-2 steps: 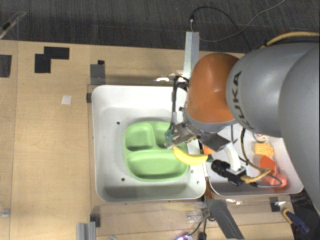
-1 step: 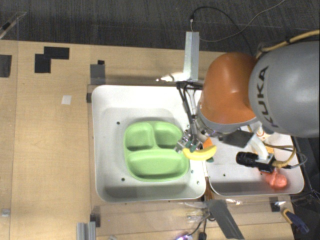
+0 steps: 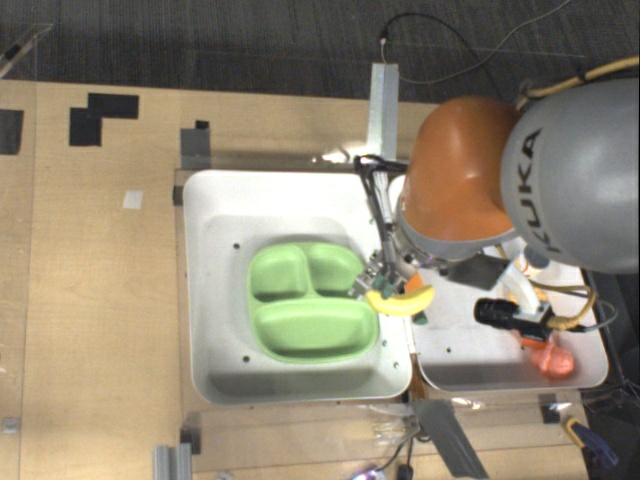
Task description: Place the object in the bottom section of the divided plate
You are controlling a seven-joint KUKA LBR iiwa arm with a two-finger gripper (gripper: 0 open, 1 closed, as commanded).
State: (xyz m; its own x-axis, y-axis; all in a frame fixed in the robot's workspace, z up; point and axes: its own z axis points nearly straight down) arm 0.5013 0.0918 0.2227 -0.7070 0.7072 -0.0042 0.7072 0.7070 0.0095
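A green divided plate (image 3: pixel 305 303) lies in the left bin (image 3: pixel 215 268), with two small sections at the top and one wide section at the bottom. My gripper (image 3: pixel 380 286) hangs over the plate's right edge, just below the orange wrist band. It is shut on the left end of a yellow banana (image 3: pixel 403 303). The banana hangs over the rim between the two bins, to the right of the plate's bottom section. The arm hides the gripper's upper part.
In the right bin (image 3: pixel 480 368) a pink-red object (image 3: pixel 553 360) lies at the lower right. An orange piece (image 3: pixel 415 285) and a small green piece (image 3: pixel 421 318) peek out from behind the banana. The arm covers most of that bin.
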